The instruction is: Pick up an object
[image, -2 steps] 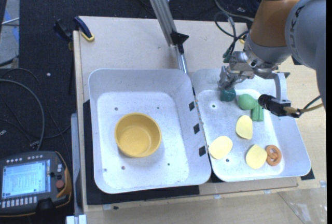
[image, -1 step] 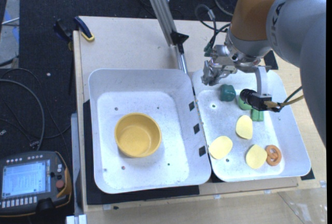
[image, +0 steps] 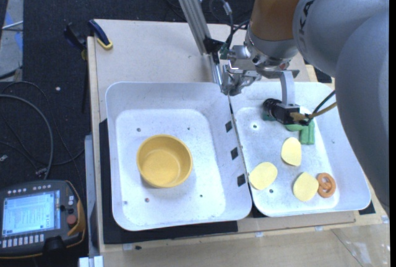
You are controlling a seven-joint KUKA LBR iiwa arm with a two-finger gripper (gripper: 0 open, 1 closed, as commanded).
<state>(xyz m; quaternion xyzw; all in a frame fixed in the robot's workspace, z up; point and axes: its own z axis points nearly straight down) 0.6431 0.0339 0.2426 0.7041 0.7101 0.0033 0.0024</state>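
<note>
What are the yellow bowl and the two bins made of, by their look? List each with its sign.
Yellow bowl: likely plastic, smooth with a soft sheen, uniform colour and thick rounded rim.
Left bin and right bin: probably moulded plastic, matt white with rounded corners and dark specks; coated metal can't be ruled out.

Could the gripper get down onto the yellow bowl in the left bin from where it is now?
Probably yes. The yellow bowl sits alone in the left bin, nothing above or beside it, and the gripper hangs near the bins' shared edge.
</note>
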